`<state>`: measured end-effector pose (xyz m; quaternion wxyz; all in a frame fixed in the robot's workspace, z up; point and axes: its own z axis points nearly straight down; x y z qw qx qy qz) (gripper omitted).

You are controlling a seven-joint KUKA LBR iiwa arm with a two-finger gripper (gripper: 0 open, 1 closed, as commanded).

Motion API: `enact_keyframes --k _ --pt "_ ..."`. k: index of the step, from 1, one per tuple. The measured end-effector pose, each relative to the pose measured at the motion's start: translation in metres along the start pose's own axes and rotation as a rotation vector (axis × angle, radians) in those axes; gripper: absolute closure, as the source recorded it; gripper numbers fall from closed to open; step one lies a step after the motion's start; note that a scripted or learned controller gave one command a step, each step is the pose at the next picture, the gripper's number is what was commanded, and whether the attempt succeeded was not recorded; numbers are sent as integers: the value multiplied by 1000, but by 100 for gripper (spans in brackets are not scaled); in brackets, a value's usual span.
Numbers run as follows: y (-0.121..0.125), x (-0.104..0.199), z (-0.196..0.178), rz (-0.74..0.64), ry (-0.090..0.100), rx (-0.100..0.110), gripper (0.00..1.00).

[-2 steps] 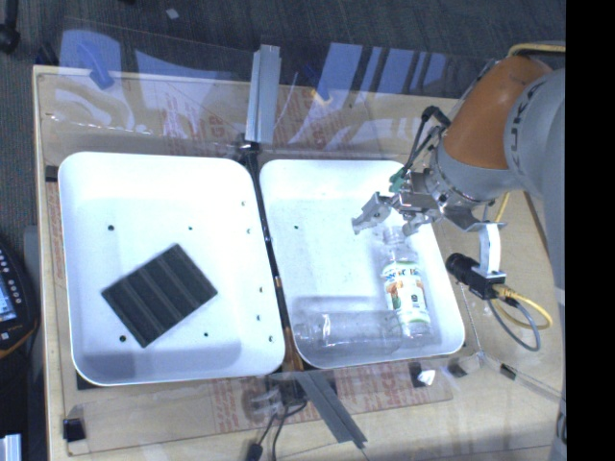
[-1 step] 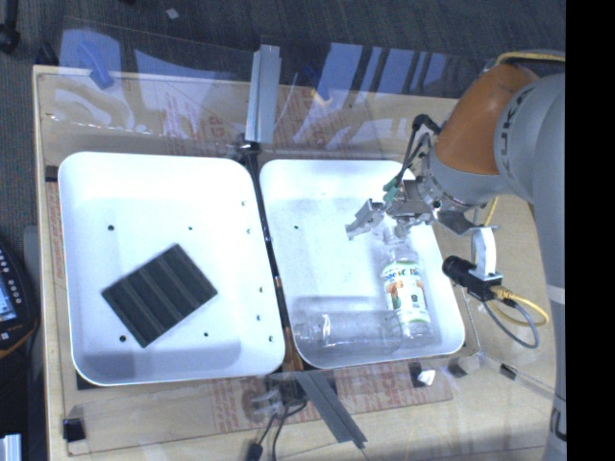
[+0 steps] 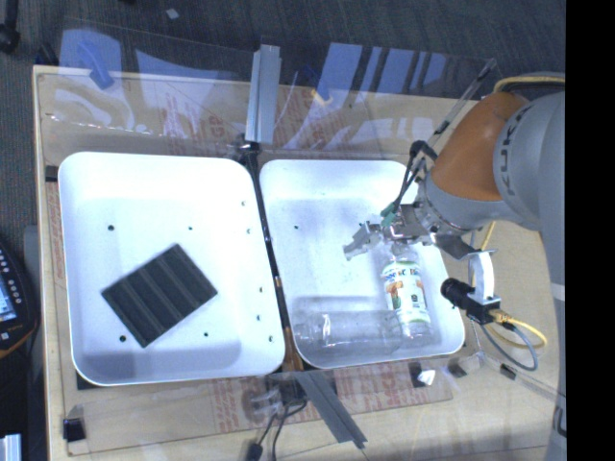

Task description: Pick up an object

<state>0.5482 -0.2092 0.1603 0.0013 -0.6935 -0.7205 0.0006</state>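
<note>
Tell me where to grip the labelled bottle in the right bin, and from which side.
Probably grip the labelled bottle across its labelled middle, coming straight down. It lies flat, long axis toward the near wall, so close across its width. The clear bottle crowds its lower end.

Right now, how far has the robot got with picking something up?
Nothing is lifted yet. The gripper hangs low in the right bin, just above a labelled bottle lying near a clear bottle. Grasping and lifting remain. The dark ridged slab lies untouched in the left bin.
</note>
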Motion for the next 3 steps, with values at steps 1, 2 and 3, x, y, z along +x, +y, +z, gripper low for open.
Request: enact_keyframes --k 1,2,3 --pt "3 -2 -11 8 0 -1 0" --pt "-9 0 11 -9 0 -1 0" --pt "-9 0 11 -8 0 -1 0"
